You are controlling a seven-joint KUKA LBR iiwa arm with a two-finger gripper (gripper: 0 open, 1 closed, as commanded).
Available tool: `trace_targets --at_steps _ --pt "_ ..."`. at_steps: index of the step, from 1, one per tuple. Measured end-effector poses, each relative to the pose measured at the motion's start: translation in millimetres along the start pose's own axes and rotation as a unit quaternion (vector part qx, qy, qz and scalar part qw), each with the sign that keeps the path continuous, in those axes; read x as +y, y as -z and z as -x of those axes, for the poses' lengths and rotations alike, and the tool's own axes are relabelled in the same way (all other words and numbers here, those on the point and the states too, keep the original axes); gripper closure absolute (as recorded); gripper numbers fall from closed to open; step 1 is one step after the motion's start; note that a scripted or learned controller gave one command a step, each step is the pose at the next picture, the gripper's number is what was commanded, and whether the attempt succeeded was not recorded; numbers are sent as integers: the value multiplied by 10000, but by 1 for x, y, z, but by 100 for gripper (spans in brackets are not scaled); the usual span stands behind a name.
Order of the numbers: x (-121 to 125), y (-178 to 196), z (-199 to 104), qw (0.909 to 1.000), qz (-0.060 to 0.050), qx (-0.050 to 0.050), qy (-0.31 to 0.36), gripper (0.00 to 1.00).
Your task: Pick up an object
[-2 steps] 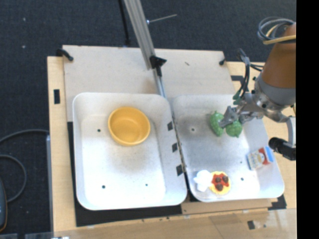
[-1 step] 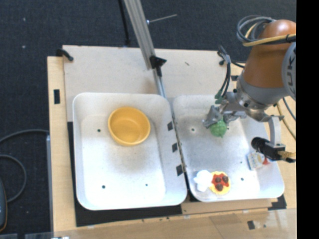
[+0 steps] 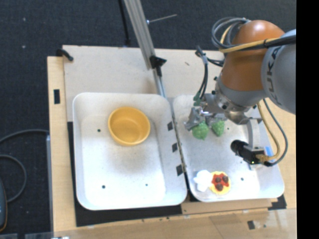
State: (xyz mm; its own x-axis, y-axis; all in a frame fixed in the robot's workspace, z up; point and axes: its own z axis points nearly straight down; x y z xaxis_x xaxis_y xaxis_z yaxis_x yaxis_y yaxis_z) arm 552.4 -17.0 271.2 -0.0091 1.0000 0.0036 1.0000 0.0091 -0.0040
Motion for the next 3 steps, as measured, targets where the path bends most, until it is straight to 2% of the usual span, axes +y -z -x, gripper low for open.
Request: trace_targets --at_steps 2,3 --pt "-14 -30 -89 10000 10 -18 -26 100" --pt "-13 -30 -88 10000 15 -11 -34 0"
